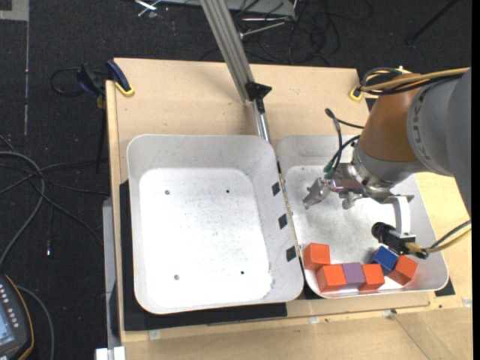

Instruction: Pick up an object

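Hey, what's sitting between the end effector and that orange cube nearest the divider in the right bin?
Nothing: in the camera view, the stretch from the end effector down to the orange cube is bare speckled floor of the right white bin.

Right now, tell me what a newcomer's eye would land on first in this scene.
The grey arm with its orange band reaching in from the right draws the eye first, its gripper hanging over the right bin. Next comes the cluster of blocks along that bin's near edge: orange blocks, a purple block and a blue block. The left bin is speckled white.
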Available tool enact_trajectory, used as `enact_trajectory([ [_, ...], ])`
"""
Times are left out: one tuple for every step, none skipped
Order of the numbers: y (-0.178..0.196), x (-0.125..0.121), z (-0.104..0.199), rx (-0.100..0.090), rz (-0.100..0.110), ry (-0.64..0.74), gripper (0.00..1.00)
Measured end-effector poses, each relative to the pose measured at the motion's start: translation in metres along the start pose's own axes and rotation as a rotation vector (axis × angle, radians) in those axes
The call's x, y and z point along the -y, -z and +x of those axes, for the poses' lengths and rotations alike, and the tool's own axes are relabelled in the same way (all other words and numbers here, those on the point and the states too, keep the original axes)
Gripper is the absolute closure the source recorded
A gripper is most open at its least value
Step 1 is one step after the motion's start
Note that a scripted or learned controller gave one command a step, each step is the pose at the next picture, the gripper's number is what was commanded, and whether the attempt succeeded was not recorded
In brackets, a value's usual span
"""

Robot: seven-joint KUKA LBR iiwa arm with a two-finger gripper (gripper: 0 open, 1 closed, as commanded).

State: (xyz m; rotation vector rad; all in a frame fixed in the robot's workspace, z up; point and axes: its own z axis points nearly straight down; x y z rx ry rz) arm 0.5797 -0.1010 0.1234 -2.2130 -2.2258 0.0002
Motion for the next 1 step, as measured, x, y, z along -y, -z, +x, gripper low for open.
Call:
enact_trajectory([
  [-0.0291,-0.0271,-0.0718,0.006,-0.003,-0.011,0.0],
])
